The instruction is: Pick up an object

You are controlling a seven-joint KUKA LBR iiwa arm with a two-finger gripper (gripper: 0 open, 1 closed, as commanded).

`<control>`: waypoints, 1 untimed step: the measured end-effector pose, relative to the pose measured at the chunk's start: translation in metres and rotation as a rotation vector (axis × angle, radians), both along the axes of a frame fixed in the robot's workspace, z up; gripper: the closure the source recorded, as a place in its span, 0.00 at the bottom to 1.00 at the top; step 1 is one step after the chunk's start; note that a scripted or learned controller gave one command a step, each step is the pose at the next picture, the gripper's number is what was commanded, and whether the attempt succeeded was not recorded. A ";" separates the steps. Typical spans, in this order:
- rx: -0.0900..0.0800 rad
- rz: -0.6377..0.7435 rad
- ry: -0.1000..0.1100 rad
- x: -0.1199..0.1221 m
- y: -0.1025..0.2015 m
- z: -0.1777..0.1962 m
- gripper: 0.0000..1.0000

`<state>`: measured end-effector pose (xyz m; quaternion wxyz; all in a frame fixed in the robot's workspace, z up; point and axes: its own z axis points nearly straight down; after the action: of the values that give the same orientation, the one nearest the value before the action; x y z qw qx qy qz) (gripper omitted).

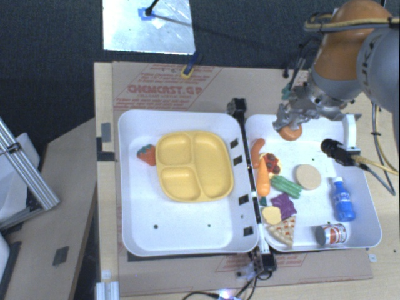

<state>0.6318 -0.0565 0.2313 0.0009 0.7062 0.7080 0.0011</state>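
The grey arm reaches in from the right at the top of the camera view, its large orange band bulging above the wrist and yellow cables looping over it. The wrist angles down and to the left, ending in the tool (289, 125), which hangs low over the far end of the right-hand bin. A small orange, rounded object (290, 132) sits right at its tip, between the two metal fingers.
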 end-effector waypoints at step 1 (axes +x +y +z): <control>0.001 0.000 0.002 -0.010 0.003 0.003 1.00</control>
<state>0.6214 -0.0533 0.2338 -0.0001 0.7063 0.7079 0.0005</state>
